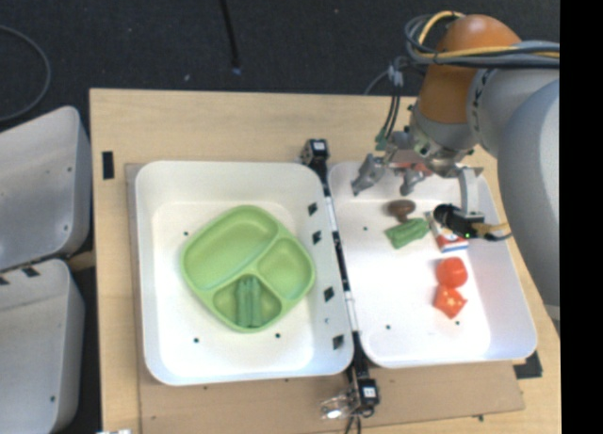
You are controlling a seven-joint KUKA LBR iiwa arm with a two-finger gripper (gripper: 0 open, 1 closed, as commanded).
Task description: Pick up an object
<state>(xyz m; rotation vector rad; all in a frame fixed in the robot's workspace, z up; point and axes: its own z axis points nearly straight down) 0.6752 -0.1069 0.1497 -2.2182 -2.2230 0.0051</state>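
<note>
The jaws (pixel 390 174) hang spread and empty; the brown object (pixel 401 207) lies just below them.

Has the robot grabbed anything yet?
Not yet. The gripper hovers over the far end of the right bin, carrying nothing. Just below it lie a brown piece and a green block. Lowering, closing on one and lifting are all left.

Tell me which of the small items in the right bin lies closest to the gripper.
The small brown item, just below the gripper; the green block and two red pieces lie farther down.
</note>
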